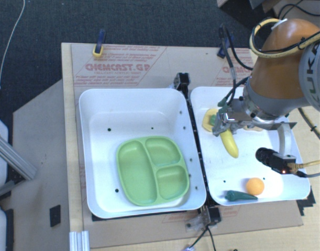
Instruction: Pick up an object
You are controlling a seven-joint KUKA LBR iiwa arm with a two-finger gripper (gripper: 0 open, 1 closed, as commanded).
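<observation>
I've got the arm (283, 61) in from the right, hanging low over the right bin (222, 174). The gripper (221, 125) sits near that bin's far left corner, and from up here I can't tell how far open it is or whether it has hold of anything; the wrist hides too much.

Right under the gripper there's a banana (231, 144), its near end poking out toward me and slightly right, the upper end tucked in against the gripper. I can't say if it's gripped or just touching. Just to the gripper's left, a yellow lump (209, 120) shows, pressed up beside it, and I can't tell whether that's a separate thing or more of the same fruit.

Well toward me and to the right of the gripper sits an orange ball (255, 186), with a dark green piece (240, 195) just beside it at the bin's near edge.

Further left of the gripper, across the divider, the left bin (123, 111) holds a green divided plate (152, 169), lying flat.
</observation>
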